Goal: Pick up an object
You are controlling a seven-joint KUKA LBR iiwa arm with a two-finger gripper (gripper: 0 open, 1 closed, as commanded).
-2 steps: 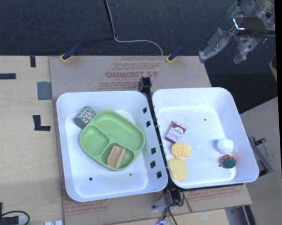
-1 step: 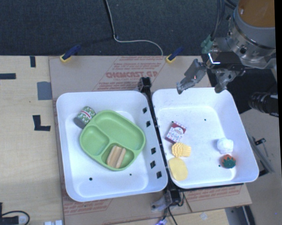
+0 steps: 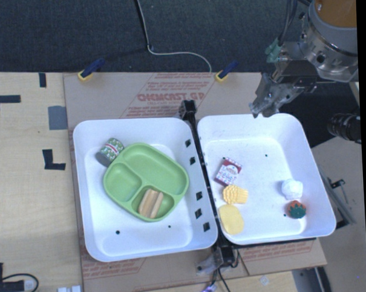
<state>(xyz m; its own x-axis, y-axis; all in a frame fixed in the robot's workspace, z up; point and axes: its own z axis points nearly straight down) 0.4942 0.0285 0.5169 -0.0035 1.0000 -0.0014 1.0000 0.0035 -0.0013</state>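
Observation:
My gripper [image 3: 261, 108] hangs above the far edge of the right bin [image 3: 261, 133], with nothing between its fingers. In that bin lie a red packet [image 3: 228, 171], a yellow corn piece [image 3: 235, 194], a pale yellow oval piece [image 3: 231, 219], a white lump [image 3: 291, 188] and a small red and green toy [image 3: 296, 209]. The left bin [image 3: 94, 194] holds a green divided plate [image 3: 146, 181] with a hot dog toy [image 3: 150, 202] in one compartment. A small grey and green can [image 3: 110, 151] lies beside the plate's far left rim.
The bins sit side by side on a cardboard sheet [image 3: 162, 92] held by yellow and blue clamps [image 3: 90, 68]. A cable [image 3: 167, 51] runs over the dark cloth behind. A black divider clip [image 3: 187, 109] sits between the bins at the far edge.

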